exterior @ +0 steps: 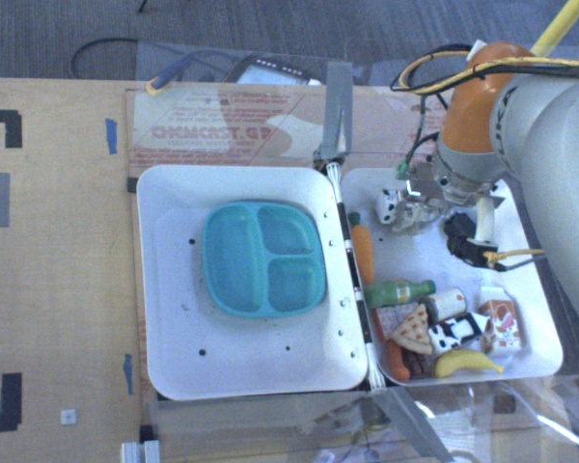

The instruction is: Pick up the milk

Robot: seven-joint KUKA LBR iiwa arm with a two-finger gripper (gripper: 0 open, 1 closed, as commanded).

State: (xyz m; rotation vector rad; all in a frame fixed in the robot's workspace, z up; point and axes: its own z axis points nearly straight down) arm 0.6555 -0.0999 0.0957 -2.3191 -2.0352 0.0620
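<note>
A grey KUKA arm with an orange band reaches in from the right over the right bin of 2 white bins, its gripper low at the bin's far end, near the divider. The pickup is not yet done, by the look of it. The milk, taken here to be the black-and-white cow-patterned carton, lies at the bin's near end, well apart from the gripper. It is packed among a pizza slice at its left, a banana in front, a red-and-white carton at its right and a small white bottle just behind. How wide the gripper stands, and whether it has hold of anything, cannot be told from this slanted view. A small white thing with black spots sits just beside it, too blurred to name, and it could be a part of the tool itself. The milk seems to lie on its side, its long axis running roughly across the view, from left up slightly to the right; which end is its top cannot be made out. Still ahead, on this reading, are the move to the near end, the descent, the grasp and the lift. The left bin bears 1 teal divided plate.
</note>
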